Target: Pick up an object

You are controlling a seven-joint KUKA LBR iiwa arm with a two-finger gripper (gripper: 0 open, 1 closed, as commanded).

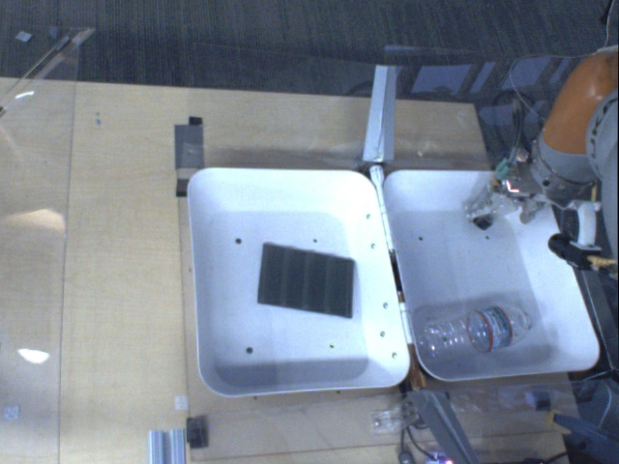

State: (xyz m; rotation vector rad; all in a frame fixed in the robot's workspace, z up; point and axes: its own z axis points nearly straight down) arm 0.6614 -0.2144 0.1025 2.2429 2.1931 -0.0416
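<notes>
Bottle (476,329) of clear plastic lies on its side in the right bin (551,278), near the front wall. Its long axis runs almost left to right, a little tilted, and which end has the cap is hard to make out because the plastic is transparent. A blue mark shows around the middle of it. The claw (486,206) is over the far part of the same bin, well apart from the bottle, and it looks small and blurred; whether it is apart or together I cannot tell. The arm (578,129) is cut off by the right edge. In the left bin (213,259) a dark ribbed flat pad (307,280) lies near the middle. Both bins stand on the wooden desk (106,259).
</notes>
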